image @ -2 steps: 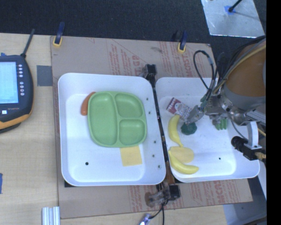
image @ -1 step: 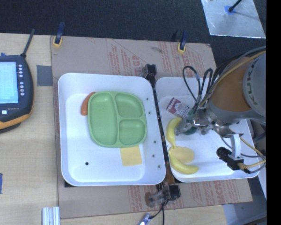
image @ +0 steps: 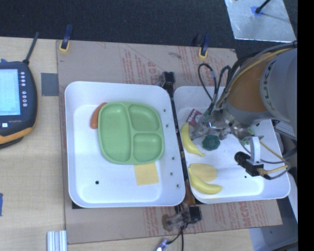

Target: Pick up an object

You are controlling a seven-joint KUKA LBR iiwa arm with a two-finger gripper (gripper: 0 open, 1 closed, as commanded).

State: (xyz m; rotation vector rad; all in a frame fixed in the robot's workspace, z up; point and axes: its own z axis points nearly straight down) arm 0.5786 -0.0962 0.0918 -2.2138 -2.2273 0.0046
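Observation:
My gripper (image: 208,131) hangs low in the right bin (image: 272,190), near its left-centre. Directly beneath it, slightly nearer the camera, lies a dark green round object (image: 212,143), partly covered by the gripper. To its left a yellow banana (image: 189,141) lies along the bin's left wall. Two more yellow pieces sit at the front left of this bin: a rounded one (image: 201,170) and a curved one (image: 206,187). The arm's grey and orange wrist (image: 254,90) hides the bin's back right part.
The left bin (image: 83,192) holds a green divided plate (image: 130,132), an orange piece (image: 94,117) tucked behind the plate's left edge, and a flat yellow square (image: 146,174). A tablet controller (image: 8,101) lies on the bench at far left.

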